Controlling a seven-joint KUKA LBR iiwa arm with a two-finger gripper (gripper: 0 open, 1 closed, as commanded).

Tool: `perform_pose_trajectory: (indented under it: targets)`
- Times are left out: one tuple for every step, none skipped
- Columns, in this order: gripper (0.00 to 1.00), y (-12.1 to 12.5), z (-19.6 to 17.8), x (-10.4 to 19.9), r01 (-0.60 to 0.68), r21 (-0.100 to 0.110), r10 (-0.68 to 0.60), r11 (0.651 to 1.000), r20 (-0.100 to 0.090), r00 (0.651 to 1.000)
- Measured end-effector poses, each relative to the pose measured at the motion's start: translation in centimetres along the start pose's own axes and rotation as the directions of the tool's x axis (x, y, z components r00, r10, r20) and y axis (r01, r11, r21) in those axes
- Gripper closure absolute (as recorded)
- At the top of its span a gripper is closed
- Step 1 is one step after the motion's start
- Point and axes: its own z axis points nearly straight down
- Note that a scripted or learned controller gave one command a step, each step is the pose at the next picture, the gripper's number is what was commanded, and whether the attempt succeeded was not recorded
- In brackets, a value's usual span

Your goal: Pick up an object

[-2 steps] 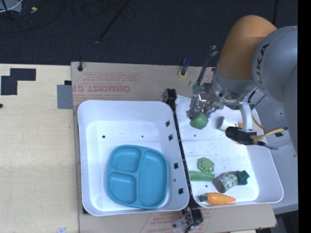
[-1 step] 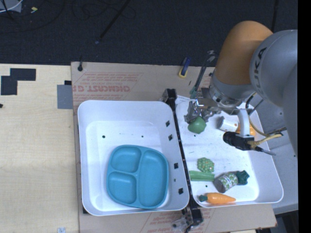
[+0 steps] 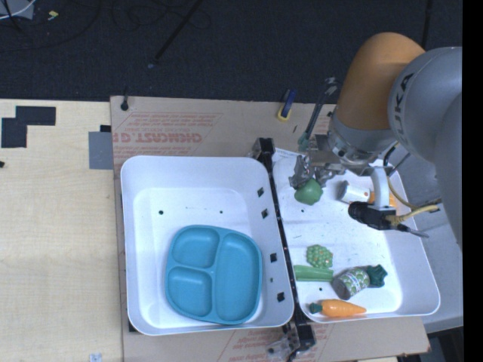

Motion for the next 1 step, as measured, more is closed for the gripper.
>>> perform_pose_trajectory:
  targets:
    - [1.0,0.07,-1.24,1.59,0.003,-0.002,-0.003,1.0,-0.002,1.0]
